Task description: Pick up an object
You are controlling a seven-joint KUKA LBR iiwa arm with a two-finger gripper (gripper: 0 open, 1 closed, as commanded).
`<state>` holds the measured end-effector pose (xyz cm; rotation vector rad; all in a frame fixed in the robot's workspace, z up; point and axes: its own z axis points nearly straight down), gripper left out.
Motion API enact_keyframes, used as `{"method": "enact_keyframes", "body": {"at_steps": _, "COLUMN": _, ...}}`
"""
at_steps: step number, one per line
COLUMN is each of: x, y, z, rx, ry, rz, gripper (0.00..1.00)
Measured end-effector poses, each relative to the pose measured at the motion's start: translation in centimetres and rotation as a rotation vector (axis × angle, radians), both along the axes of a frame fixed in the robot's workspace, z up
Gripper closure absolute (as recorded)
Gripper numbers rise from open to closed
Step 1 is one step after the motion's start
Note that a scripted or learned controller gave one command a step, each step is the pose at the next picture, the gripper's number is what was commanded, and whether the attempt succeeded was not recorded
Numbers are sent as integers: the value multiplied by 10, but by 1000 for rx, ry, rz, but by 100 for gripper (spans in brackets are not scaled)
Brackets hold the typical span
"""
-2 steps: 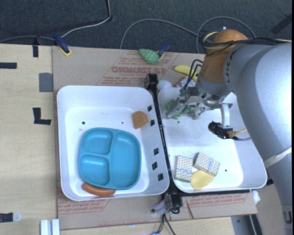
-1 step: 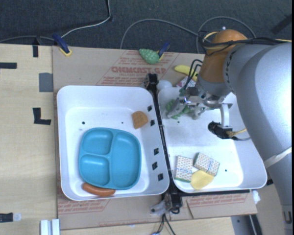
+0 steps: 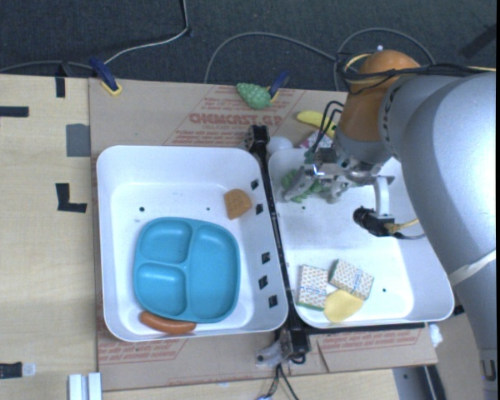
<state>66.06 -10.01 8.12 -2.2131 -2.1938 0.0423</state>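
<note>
White bins [image 3: 117, 223] — blue plate [image 3: 187, 269], sausage [image 3: 167, 323], packets [image 3: 332, 283] around

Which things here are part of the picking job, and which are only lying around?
Part of the job: gripper, green object beneath it, right bin.

Lying around: blue plate, sausage, brown piece, two packets, yellow piece, left bin.

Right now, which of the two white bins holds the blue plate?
The left bin holds the blue divided plate, with an orange sausage at the plate's near edge. The right bin has small packets, and the arm reaches there.
</note>
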Motion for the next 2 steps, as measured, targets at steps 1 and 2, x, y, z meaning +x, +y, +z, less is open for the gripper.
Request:
{"method": "enact_keyframes", "body": {"at_steps": 1, "x": 1, "y": -5, "z": 0, "rx": 10, "ry": 2, "rz": 4, "gripper": 0}}
{"method": "enact_keyframes", "body": {"at_steps": 2, "x": 0, "y": -2, "z": 0, "rx": 3, "ry": 0, "rz": 2, "gripper": 0}}
